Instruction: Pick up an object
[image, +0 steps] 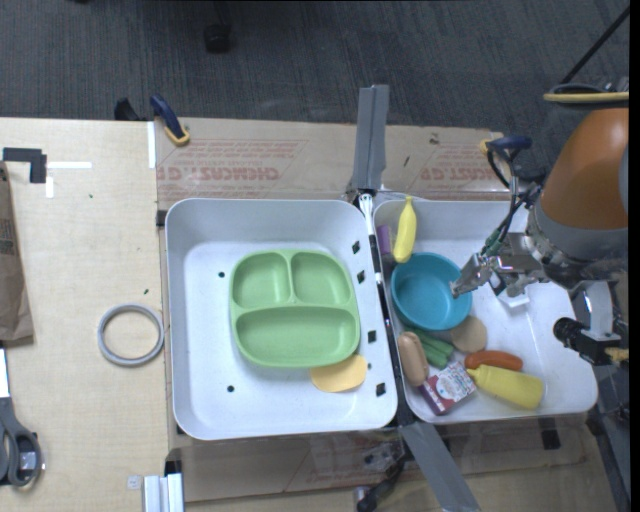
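1. The gripper (472, 278) hangs over the right bin (560, 400), its metal tip just above the right rim of the blue bowl (428, 292). How far apart its parts stand cannot be told from this angle, and nothing shows between them.
2. The arm (590, 185) reaches in from the right, its orange band sitting above the grey wrist at the far right of the bin.
3. The blue bowl sits upright in the left half of the right bin, near the wall between the two bins.
4. A yellow banana (404, 229) lies on the far side of the bowl, close to the bin's far left corner.
5. On the near side of the bowl lies a cluster: a tan bread roll (412, 358) by the left wall, a green vegetable (436, 350) beside it, and a round beige piece (469, 334) touching the bowl's near edge.
6. To the right of these lie an orange carrot (494, 359) and, just nearer, a yellow bottle (510, 385) on its side.
7. A small printed packet (448, 387) rests at the near edge, left of the bottle.
8. The left bin (190, 330) holds a green divided plate (295, 307) in its middle, with a flat yellow piece (339, 376) touching the plate's near right corner.
9. On the bench, left of the bins, lies a grey ring (131, 333).
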